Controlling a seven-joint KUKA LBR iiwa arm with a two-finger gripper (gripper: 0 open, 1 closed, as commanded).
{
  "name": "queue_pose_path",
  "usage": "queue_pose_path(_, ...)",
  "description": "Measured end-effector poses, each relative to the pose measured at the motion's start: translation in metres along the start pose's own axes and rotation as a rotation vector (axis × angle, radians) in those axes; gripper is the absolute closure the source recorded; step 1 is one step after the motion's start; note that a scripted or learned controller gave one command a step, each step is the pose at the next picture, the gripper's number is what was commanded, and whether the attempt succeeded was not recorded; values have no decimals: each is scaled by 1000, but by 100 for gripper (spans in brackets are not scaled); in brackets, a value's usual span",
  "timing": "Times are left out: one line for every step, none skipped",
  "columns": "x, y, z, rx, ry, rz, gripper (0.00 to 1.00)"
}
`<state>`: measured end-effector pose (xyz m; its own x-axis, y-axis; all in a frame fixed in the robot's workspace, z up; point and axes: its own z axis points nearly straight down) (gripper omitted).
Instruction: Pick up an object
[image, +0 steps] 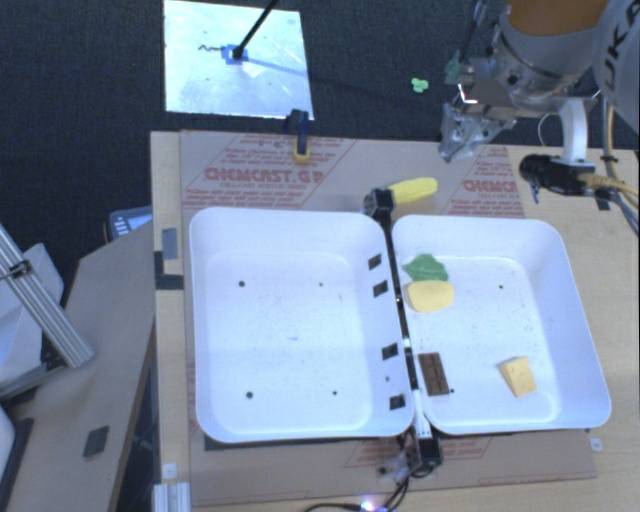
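Note:
The right bin (560, 300) holds several small objects: a green leafy piece (427, 267), a round yellow piece (430, 296) just below it, a brown rectangular block (432, 373) near the front left corner, and a yellow wedge (517, 377) toward the front right. My gripper (462, 140) hangs high above the bench behind the right bin's far edge, well apart from all of them. Nothing shows between its fingers.
The left bin (220, 400) lies beside the right one, joined along a black-clipped divider (400, 330). A yellow-handled tool (405, 191) rests on the board behind the bins. A shiny plate (238, 58) lies at the far left, and cables (570, 178) run at the right.

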<state>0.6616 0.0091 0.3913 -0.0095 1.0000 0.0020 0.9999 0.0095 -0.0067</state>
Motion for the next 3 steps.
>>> queue_pose_path(41, -60, -154, -25, 2, -1, 100)
queue_pose_path(77, -130, -121, -6, 0, 0, 100)
queue_pose_path(75, -173, -144, -12, 0, 4, 100)
